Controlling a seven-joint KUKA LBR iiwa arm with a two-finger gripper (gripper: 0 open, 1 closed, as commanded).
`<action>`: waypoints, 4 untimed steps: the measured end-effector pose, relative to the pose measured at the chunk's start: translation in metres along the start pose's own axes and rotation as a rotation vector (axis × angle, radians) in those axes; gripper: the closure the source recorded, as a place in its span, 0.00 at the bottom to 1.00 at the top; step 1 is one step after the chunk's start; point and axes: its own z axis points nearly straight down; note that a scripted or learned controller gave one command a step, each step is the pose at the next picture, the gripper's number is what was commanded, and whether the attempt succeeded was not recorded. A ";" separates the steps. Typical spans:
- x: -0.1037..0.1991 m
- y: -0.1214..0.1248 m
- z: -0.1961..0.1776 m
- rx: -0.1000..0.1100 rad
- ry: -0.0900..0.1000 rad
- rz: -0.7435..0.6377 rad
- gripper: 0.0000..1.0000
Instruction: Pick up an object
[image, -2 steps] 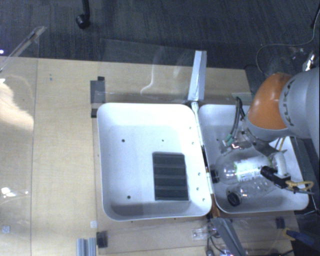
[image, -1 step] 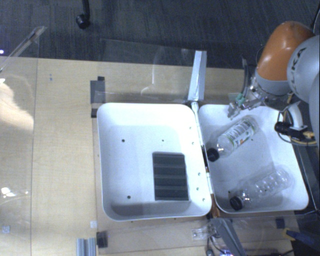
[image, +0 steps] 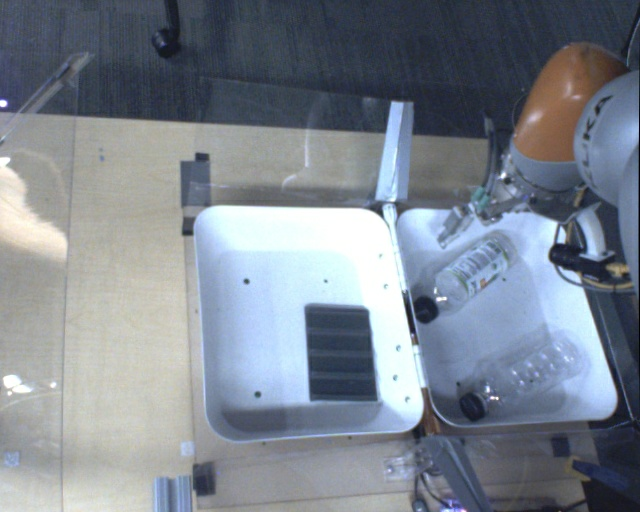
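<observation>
The gripper (image: 458, 222) hangs over the far left corner of the right bin (image: 590, 385), its metal fingers slanting down and left; I cannot tell from here how far apart they stand, and nothing shows between them. Just beside its tip lies a clear plastic bottle with a label (image: 468, 272), flat on the bin floor, its long axis running diagonally, black cap pointing down-left toward the wall between the bins, base up-right near the gripper. A second clear bottle (image: 520, 375) lies nearer the front of the same bin, also on its side, on much the same diagonal, its black cap at the lower left, base toward the right wall. The two bottles are apart. In the left bin (image: 230, 300) a dark ribbed rectangular block (image: 341, 352) rests flat, its long side running front to back. Both bins sit on the pale wooden counter (image: 110, 330).
</observation>
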 end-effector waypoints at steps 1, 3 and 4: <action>-0.017 -0.034 0.081 -0.001 -0.001 0.008 0.00; 0.056 -0.093 0.077 -0.006 -0.003 -0.153 0.00; 0.056 -0.090 0.066 -0.013 -0.005 -0.152 1.00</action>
